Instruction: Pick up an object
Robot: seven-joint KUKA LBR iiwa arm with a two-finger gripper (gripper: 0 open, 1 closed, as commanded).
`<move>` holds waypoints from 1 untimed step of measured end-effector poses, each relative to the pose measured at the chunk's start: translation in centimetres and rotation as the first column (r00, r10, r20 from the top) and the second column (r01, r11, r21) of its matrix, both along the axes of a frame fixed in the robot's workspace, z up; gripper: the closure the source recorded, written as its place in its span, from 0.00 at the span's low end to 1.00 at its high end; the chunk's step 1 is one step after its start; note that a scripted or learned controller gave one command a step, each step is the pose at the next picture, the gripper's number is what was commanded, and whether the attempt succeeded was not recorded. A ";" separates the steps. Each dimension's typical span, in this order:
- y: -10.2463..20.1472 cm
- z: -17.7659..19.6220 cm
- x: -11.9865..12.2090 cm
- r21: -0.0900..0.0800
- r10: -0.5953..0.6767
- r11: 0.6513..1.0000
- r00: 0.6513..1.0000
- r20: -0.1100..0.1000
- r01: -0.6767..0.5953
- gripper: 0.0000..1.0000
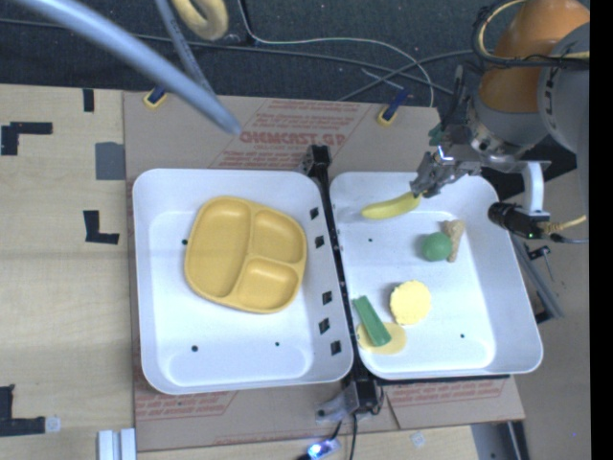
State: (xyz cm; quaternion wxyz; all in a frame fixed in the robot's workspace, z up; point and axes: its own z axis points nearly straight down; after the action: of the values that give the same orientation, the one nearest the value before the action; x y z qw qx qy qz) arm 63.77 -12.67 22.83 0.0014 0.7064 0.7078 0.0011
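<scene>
A yellow banana (391, 207) lies across the far part of the right bin (498, 353), and its right tip runs up between the fingertips of my gripper (422, 190). The gripper reaches in from the right, tilted down to the left, and is shut on that tip. Further forward in the same bin are a green round object with a tan piece (439, 246), a yellow round piece (410, 302) and a green stick (371, 320) lying on a pale yellow slice.
The left bin (158, 257) holds a yellow divided plate (245, 254). A black divider (329, 247) runs between the bins. A grey pole (124, 41) slants over the far left. Cables trail behind the bins.
</scene>
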 end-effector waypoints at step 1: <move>5.8 -0.7 -0.7 -0.001 0.003 1.000 1.000 -0.004 -0.003 1.00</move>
State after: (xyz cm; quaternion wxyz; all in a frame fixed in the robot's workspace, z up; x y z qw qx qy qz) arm 63.09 -6.92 22.13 0.0005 0.7054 0.7088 -0.0009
